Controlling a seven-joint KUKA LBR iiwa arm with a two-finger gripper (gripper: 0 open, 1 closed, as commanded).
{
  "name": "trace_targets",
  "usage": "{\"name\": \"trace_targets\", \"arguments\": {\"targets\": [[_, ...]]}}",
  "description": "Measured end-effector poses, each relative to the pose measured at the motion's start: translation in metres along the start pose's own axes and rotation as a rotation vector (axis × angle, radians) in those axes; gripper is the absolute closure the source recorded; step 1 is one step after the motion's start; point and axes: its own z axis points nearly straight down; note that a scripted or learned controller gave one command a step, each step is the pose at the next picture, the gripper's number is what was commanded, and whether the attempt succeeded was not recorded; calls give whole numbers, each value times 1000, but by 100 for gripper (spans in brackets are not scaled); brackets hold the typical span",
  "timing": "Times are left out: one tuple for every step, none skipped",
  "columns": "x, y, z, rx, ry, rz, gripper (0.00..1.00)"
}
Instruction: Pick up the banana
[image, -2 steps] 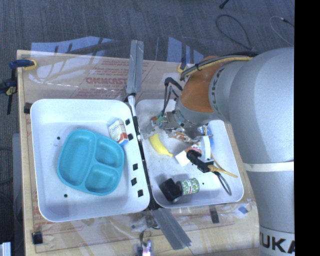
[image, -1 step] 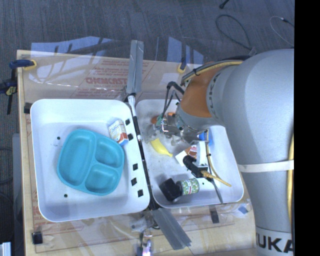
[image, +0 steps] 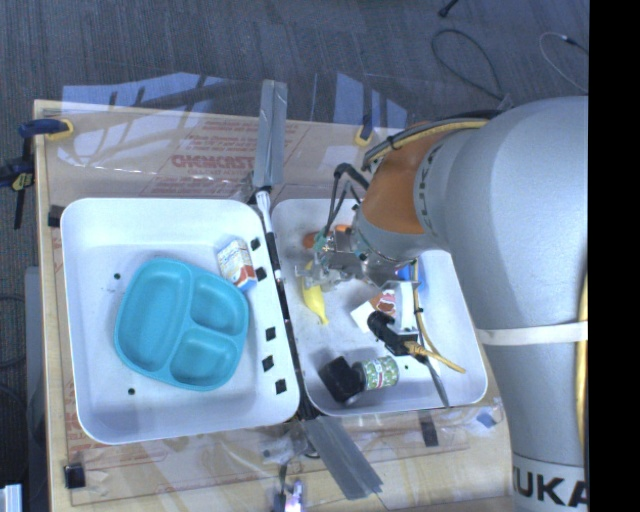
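Located banana (image: 315, 303) in right bin (image: 308, 350), apparently lying flat on the bin floor close to the left wall, roughly midway between far and near ends, long axis running far to near. Observed gripper (image: 328, 262) low in the same bin, just far-right of the banana's far end; could not confirm contact between the two. Could not determine how wide the gripper stands open, nor whether anything is in its hold; wrist hardware blocks the line of sight. Traced grey arm (image: 500, 220) in from the right, with orange band (image: 390, 190) over the far part of the right bin. Recorded also in right bin: bottle (image: 362, 377) with black cap and green label, on its side at the near end, cap to the left, well apart from the banana; white packet (image: 375, 308) with red marking, right of the banana, partly under the wrist. Recorded in left bin (image: 90, 260): blue divided plate (image: 180, 325) with three compartments, flat on the floor; small white-and-red carton (image: 236, 262) at the plate's far-right, just beside the bin's right wall. Noted a row of small black squares (image: 270, 335) down that wall.
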Motion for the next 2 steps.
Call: {"name": "trace_targets", "arguments": {"targets": [[40, 21, -84, 10, -1, 243, 100], [40, 21, -84, 12, -1, 242, 0]]}}
